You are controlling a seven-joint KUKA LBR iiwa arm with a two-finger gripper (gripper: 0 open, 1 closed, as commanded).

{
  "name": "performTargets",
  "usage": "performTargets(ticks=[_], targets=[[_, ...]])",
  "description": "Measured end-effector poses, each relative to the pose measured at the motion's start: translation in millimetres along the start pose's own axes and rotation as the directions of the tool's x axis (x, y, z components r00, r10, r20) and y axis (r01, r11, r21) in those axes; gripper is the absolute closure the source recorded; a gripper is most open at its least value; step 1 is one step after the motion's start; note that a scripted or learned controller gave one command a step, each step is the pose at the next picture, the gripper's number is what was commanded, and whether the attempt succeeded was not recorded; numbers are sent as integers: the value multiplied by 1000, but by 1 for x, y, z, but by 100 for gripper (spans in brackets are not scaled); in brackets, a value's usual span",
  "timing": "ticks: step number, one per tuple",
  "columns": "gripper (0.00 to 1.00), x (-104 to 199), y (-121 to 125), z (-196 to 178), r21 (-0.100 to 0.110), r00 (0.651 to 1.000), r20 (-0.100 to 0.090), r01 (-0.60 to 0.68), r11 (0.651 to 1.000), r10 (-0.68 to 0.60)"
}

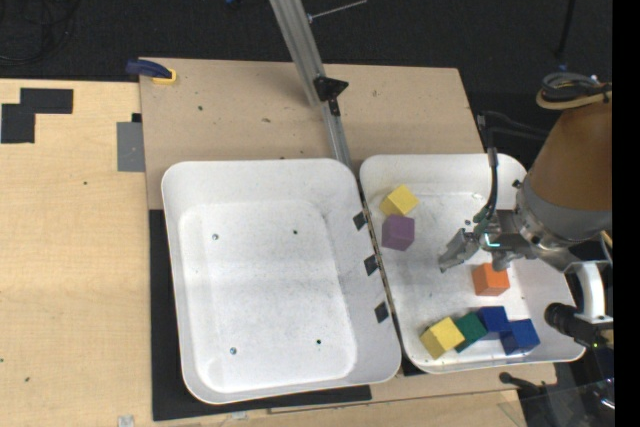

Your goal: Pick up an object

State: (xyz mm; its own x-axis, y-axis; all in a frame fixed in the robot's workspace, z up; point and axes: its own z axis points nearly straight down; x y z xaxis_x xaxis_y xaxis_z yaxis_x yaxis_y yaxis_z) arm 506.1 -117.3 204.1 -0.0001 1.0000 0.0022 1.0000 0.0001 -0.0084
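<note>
Lowest in the frame, toward the lower right, a cluster of blocks [482, 331] (yellow, green and two blue) sits packed together in the right bin [437, 177]. Just above it lies an orange block [490, 280], with the gripper [478, 251] poised right over it, one finger splayed out to the left, so the jaws look fairly wide and nothing sits between them. A yellow block [400, 201] and a purple block [398, 232] rest touching each other at the bin's left side, near the divider. My reading: the arm is in the approach, likely lining up on the orange block; next it needs to descend squarely and close. Wrist and cabling blur the right finger, and the arm [572, 177] is cut off at the frame's right.
</note>
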Motion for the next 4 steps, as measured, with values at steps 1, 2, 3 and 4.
performTargets(ticks=[1, 2, 3, 4], targets=[[0, -1, 1, -2, -5, 1000, 1, -4, 1000, 4], [0, 1, -2, 63, 2, 1000, -1, -1, 1000, 1], [0, 1, -1, 112, -6, 1000, 0, -2, 1000, 2], [100, 0, -1, 102, -5, 1000, -2, -10, 1000, 10]])
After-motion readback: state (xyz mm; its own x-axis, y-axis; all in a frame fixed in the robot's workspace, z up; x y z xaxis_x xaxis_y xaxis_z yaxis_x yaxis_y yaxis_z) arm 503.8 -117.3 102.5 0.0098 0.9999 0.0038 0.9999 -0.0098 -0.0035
